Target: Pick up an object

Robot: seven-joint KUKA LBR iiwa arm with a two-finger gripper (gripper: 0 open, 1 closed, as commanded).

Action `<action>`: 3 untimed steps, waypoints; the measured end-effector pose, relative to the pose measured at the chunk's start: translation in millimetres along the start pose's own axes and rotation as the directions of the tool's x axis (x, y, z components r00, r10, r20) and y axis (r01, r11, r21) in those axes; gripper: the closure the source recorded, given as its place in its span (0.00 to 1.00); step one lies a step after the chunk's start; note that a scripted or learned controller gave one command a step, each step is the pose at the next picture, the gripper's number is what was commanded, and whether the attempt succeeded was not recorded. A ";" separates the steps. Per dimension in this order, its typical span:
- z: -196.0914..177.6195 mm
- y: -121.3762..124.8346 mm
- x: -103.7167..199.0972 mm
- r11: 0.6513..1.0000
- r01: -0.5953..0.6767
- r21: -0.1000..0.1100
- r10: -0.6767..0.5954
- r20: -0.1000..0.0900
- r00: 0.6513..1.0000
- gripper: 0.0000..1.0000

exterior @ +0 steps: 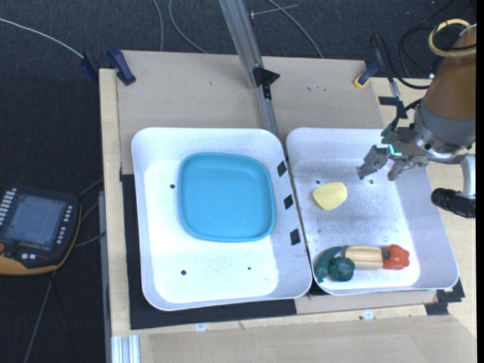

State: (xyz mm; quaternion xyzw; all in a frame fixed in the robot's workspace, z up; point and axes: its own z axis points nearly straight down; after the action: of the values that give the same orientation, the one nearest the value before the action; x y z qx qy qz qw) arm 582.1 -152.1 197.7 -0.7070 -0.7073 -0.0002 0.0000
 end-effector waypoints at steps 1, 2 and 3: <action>0.0 0.0 0.0 1.000 0.000 0.000 0.000 0.000 1.000 0.00; 60.7 -3.7 -5.5 1.000 0.000 0.005 0.000 0.000 1.000 0.00; 104.2 -4.6 -5.1 1.000 0.000 0.004 0.000 -0.001 1.000 0.00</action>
State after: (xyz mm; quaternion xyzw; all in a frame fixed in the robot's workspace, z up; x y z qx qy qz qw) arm 577.6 -157.2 93.5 -0.7070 -0.7072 0.0010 0.0016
